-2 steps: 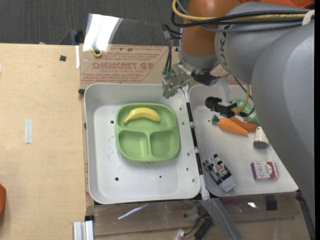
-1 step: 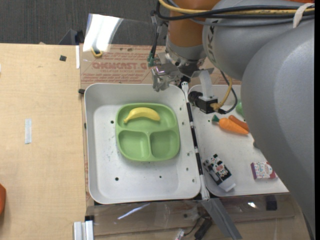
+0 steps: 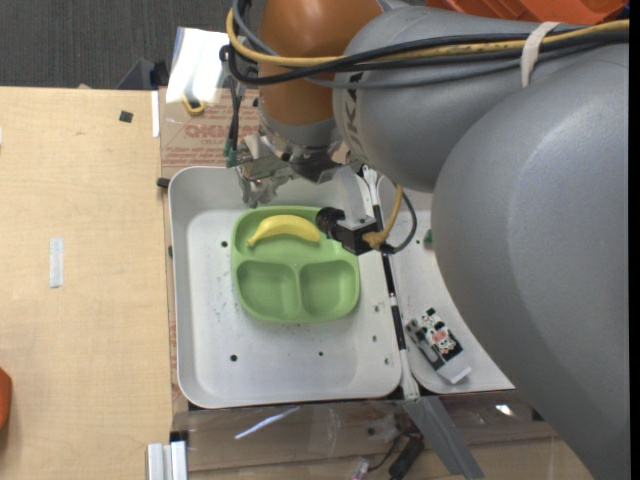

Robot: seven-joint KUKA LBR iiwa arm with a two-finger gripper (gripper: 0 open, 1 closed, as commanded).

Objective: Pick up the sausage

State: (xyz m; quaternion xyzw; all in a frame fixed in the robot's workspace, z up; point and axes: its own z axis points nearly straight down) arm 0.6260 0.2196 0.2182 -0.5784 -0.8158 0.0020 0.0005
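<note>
Seen from above at a slant: two shallow white bins side by side on a pale wooden worktop (image 3: 80,268). In the left bin (image 3: 210,353), a green divided plate (image 3: 300,290) with three compartments, one long across the far side and two smaller on the near side. In the long far compartment, a yellow banana (image 3: 283,230), curved, lying across from left to right.

Reaching in from the right, a bulky grey arm (image 3: 520,198) with an orange band (image 3: 305,38) above the wrist, wrapped by yellow and black cables. Below the band, the tool (image 3: 262,180), hanging over the far rim of the plate, just beyond the left end of the banana. Cannot tell how wide the tool stands, its tip lost in metal parts and shadow. Nothing seen held in it. Just right of the banana, a dark fitting (image 3: 335,223) on a yellow cable, by the plate's far right corner.

Cannot tell where the sausage lies.

In the right bin (image 3: 485,373), largely covered by the arm, a small black, white and red object (image 3: 437,338) near the left wall. Beyond the left bin, a flat piece of cardboard with red print (image 3: 200,133).
</note>
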